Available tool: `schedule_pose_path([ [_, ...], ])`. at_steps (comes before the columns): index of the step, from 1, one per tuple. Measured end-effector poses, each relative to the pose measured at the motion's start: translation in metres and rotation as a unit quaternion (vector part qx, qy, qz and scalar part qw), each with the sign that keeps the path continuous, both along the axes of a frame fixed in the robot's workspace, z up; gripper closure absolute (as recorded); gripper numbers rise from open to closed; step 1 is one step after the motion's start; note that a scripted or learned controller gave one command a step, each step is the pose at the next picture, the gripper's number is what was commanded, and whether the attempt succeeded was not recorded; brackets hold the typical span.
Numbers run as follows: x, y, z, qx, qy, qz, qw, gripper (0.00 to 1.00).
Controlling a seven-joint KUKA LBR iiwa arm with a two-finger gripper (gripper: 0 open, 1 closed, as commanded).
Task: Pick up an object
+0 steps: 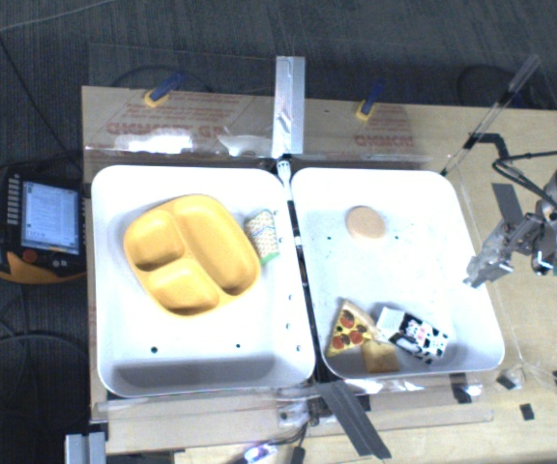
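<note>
Plainly, nothing is in hand yet, and the likeliest things to pick lie in the right bin (pixel 457 222): a pizza-slice toy (pixel 352 328), a tan piece (pixel 380 358) just below it, and a small black-and-white spotted object (pixel 421 337) with a white block (pixel 389 318) touching its left end, all clustered along the bin's near edge. Well apart from them, toward the far side of the same bin, sits a round tan disc (pixel 366 222) on its own. The gripper (pixel 482 271) hangs at the right rim of this bin, outside the wall or just over it, so the cluster lies down and to the left of it and the disc up and to the left. The spotted object is the nearest piece, and its long axis runs slantwise from upper left to lower right, which I judge the closing direction would have to cross. Whether the gripper is spread or closed cannot be told at this size and blur; nothing visible sits in it. The left bin (pixel 114 356) holds a yellow three-compartment tray (pixel 191 252), its wells bare, and a small patterned object (pixel 263 234) just beside the tray's right edge, against the wall between the bins.
</note>
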State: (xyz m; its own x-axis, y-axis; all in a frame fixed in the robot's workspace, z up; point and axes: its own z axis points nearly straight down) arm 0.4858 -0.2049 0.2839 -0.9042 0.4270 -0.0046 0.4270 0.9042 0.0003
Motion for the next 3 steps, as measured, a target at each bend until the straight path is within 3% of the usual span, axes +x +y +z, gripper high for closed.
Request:
schedule_pose_path([
  [1,0.000,0.039,0.009,0.0000,0.000,0.108,0.9942,1.00],
  [2,0.000,0.047,0.009,-0.0003,0.000,0.200,0.9797,1.00],
  [3,0.005,0.093,0.005,0.0000,0.000,0.295,0.9556,1.00],
])
